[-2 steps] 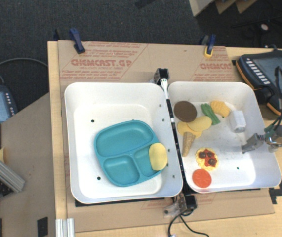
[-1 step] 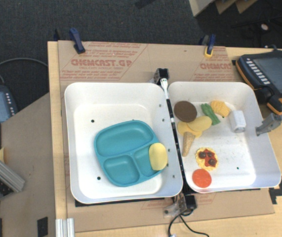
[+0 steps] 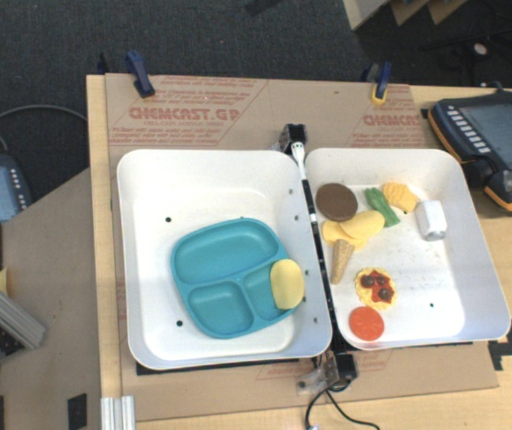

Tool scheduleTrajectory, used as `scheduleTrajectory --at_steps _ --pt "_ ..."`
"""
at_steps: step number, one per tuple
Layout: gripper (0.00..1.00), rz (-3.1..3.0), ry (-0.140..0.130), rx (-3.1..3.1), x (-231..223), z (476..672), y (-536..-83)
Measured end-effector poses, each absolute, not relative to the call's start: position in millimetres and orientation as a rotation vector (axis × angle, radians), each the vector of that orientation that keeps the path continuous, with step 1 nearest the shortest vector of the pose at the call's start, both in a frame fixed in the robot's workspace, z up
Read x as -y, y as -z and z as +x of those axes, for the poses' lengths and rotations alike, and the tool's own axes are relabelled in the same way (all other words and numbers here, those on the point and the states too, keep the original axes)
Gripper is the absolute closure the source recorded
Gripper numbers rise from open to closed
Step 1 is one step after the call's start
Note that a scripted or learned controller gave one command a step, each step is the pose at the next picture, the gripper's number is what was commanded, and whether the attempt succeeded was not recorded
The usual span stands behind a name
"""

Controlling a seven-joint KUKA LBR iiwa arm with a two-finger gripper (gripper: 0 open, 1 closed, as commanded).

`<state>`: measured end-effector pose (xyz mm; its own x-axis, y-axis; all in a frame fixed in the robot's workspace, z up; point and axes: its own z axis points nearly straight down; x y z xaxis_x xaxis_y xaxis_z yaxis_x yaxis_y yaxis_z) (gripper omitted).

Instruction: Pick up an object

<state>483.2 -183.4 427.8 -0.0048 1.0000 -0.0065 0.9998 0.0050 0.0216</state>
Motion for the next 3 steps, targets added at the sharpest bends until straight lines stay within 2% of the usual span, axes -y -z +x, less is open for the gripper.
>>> scheduleTrajectory --at_steps 1,2,3 --pt "0.00 2.218 0.004 -2.237 97.5 479.2 -343.5" --pt "0.00 2.207 -0.019 -2.220 45.0 480.7 -470.8" --pt "0.00 2.219 0.010 -2.235 -20.2 478.5 -371.0"
